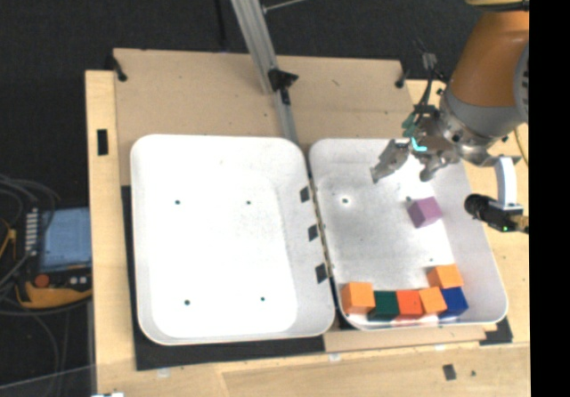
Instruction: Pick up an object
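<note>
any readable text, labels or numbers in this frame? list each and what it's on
None can be read.
The blue device at the bench's left edge: any marking is too small and blurred.
The blocks in the right bin, the purple block and the hand: no print visible.

arm [495,57]: cut off at right edge | green block [386,304]: partly hidden, perhaps by bin rim
</note>
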### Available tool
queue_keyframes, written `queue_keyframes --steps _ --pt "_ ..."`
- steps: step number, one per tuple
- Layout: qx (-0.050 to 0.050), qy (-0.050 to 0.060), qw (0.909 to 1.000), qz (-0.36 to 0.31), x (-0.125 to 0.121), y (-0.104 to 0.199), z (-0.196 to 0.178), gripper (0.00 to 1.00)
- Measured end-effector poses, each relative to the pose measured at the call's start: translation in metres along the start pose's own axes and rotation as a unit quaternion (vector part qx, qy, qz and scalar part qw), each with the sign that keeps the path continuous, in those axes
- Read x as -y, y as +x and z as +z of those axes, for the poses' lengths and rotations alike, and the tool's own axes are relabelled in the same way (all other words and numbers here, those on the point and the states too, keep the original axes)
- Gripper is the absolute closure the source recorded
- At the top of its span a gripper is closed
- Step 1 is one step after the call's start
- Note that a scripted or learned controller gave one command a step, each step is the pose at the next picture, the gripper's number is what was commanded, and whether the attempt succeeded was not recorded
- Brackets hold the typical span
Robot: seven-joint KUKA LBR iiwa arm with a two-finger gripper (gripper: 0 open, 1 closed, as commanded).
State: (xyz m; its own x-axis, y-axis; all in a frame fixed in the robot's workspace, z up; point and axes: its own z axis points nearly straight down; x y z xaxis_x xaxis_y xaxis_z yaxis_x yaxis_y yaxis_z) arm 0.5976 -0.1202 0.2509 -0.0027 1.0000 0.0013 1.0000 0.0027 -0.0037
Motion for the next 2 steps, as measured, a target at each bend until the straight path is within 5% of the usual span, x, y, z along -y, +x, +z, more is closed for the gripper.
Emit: queue_keyframes --steps 1,2 --pt "0.000 -0.002 1.0000 0.001 -0.001 0.000 -0.002 0.00" --pt "0.001 0.001 1.0000 0.002 0.000 0.007 0.047 0.00"
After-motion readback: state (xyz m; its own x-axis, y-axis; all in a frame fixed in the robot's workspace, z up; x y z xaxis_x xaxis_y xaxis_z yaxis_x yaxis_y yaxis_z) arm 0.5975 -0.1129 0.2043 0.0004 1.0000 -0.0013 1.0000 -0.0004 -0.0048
